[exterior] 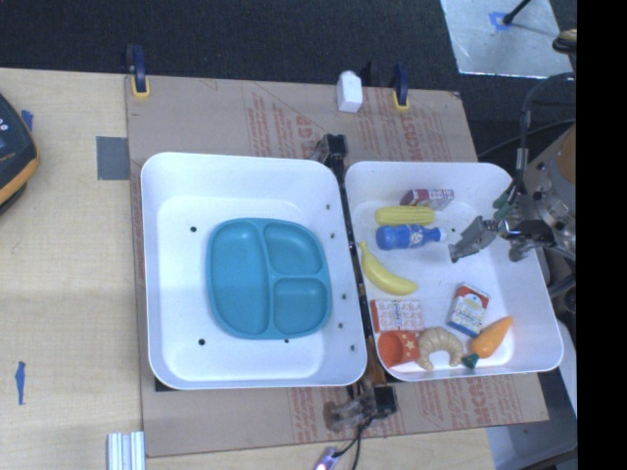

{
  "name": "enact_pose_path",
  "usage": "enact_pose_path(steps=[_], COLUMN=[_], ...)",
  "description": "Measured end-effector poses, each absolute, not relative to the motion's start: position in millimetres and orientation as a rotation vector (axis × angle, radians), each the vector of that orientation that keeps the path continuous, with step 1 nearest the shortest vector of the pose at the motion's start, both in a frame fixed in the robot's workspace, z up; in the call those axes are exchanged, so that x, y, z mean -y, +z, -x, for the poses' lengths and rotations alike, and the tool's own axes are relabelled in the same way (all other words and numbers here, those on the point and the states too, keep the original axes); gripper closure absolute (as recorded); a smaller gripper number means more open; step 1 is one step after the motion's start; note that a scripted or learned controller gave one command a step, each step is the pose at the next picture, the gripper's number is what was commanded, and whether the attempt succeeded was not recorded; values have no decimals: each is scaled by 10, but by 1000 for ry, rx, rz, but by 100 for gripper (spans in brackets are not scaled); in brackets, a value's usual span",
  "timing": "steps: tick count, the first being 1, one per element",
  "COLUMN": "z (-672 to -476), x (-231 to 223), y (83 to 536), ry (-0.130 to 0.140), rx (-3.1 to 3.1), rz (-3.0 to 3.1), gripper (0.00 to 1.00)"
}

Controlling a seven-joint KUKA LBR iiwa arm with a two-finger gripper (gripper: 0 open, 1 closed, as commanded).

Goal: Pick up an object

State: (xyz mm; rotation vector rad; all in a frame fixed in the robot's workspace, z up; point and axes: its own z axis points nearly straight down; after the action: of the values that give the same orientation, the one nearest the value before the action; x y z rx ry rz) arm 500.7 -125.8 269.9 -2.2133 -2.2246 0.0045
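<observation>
1. Two shallow white bins of smooth, glossy plastic with rounded corners were set side by side on a flat sheet of brown cardboard [294,116] laid over the pale wooden desk [59,292].
2. In the left bin [167,351] one blue tray [268,277] was seen, smooth and rounded, divided into three compartments.
3. In the right bin [529,292] the small objects were gathered, nine counted: one yellow corn cob [405,215], one blue bottle [407,236] lying on its side just below it, one curved yellow banana [385,273], one small red and white packet [427,198] near the far wall, one flat printed carton [398,314], one blue and white box [468,310], one orange carrot [490,338], one tan croissant [440,342] and one red rounded piece [397,347] beside it.
4. The end effector [474,240] was seen over the right bin, to the right of the blue bottle and apart from it; whether it was released or clenched could not be told from the dark, blurred shape, and nothing was seen between its parts.
5. Two blue clamps [137,67] were fixed at the cardboard's far edge.
</observation>
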Motion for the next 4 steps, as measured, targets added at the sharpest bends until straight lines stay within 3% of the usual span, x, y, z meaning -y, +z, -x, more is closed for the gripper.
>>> enact_pose_path(steps=[1,2,3,4], z=[-5297,-6001,-6530,-6137], x=[1000,1003,1011,1139], y=[1036,1182,906,918], ry=[7,3,22,6], rx=[2224,2224,2216,2225], rz=[2211,2216,2209,2214], gripper=[0,0,0,0])
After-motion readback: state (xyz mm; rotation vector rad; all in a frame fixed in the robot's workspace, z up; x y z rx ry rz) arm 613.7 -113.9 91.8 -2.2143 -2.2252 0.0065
